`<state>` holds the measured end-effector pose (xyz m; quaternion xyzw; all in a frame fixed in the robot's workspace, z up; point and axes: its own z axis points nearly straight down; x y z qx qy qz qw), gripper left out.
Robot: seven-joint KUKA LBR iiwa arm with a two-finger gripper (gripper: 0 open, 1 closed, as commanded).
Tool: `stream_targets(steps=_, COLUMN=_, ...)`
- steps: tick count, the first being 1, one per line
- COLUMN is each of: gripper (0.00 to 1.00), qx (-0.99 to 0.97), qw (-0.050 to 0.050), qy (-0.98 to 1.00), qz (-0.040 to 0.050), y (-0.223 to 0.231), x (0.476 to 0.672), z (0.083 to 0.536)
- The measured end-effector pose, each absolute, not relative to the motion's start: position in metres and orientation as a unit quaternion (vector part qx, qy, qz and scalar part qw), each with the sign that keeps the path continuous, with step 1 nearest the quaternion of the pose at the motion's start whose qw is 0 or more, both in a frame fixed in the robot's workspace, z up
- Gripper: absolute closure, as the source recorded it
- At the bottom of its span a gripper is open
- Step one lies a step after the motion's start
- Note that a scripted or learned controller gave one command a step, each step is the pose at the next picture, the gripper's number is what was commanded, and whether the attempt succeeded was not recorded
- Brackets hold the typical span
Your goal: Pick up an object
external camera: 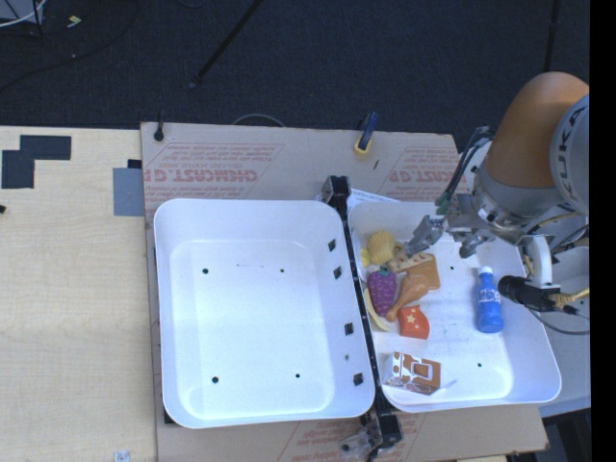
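In the right bin lies a cluster of toy food: a yellow lemon, purple grapes, an orange-brown piece, a red piece and a banana partly under them. A blue bottle lies apart to the right, and a brown-and-white box sits near the front rim. My gripper hangs over the back of this bin, just right of the lemon and above the orange-brown piece. It is open, with nothing between its spread fingers.
The left bin lies beside the right one, the two sharing a black-clipped divider. Both rest on a cardboard sheet. A blue-and-yellow clamp stands at the back edge. The arm's orange band looms at the right.
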<state>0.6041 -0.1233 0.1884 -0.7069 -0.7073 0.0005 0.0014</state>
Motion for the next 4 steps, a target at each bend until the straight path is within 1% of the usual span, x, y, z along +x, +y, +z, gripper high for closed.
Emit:
stream_targets(steps=1, gripper=0.00, qx=-0.707, qw=0.004, qy=-0.707, qz=0.0029, y=-0.102, x=0.544, z=0.087)
stream_targets(steps=2, gripper=0.00, qx=-0.707, qw=0.003, qy=-0.707, qz=0.0016, y=-0.090, x=0.499, z=0.087)
stream_targets(steps=3, gripper=1.00, qx=-0.710, qw=0.002, qy=-0.704, qz=0.0005, y=-0.092, x=0.501, z=0.097)
stream_targets(steps=4, gripper=1.00, qx=-0.707, qw=0.000, qy=-0.707, qz=-0.0003, y=-0.102, x=0.565, z=0.088)
